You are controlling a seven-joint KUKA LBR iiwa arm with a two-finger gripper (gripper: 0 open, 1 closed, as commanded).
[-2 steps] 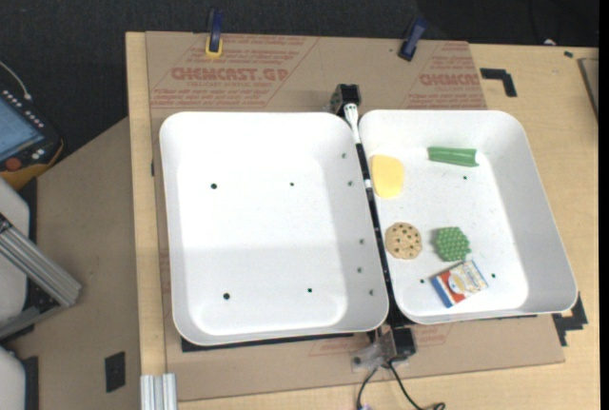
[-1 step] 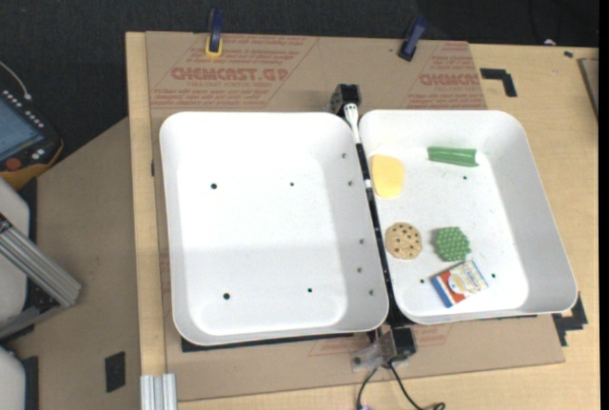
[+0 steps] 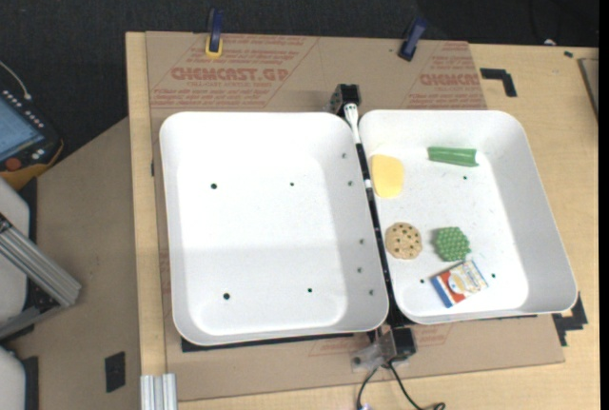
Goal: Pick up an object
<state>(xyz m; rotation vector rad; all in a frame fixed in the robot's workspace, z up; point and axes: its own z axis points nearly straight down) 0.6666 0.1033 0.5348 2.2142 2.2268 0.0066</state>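
Robotics lab: clamped cardboard bench [image 3: 285, 66], paired white bins [image 3: 190, 237].

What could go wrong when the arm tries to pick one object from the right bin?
1. The cookie, the green bumpy piece and the small packet lie close together, so the fingers may push a neighbour instead of gripping.
2. The yellow piece sits near the right bin's inner wall, so a finger may hit that wall.
3. The green stick looks low and thin; it may slip.
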